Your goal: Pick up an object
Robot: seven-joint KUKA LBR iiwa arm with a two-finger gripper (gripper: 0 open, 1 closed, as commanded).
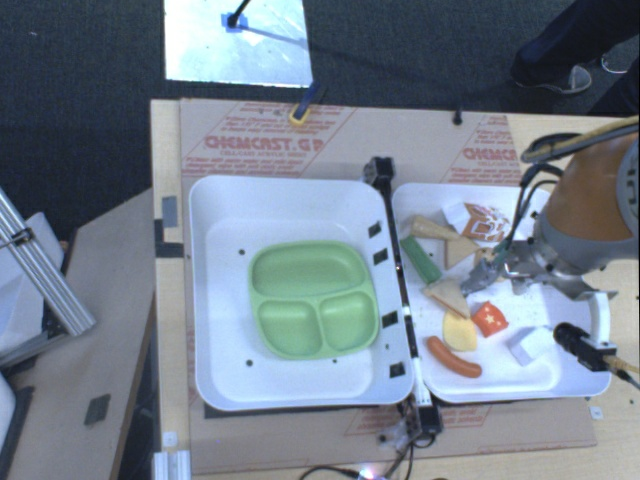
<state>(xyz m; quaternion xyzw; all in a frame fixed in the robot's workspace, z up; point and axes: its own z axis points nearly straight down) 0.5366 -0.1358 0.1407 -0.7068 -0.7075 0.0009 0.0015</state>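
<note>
The right bin (570, 383) holds several small things. A green stick (420, 260) lies near its left wall, with a tan wedge (433, 230) and a white carton with brown print (478, 220) behind it. Toward the front are a pale cheese wedge (447, 296), a red piece (489, 318), a yellow piece (459, 333), a sausage (455, 358) and a small white block (527, 345). My gripper (483, 273) hangs low over the middle of this bin, just above the cheese wedge and the red piece. Nothing can be seen held in it.
The left bin (215, 268) carries a green divided plate (310, 298). The arm's orange and grey body (590, 218) covers the right bin's far right side. A black divider (390, 258) runs between the bins.
</note>
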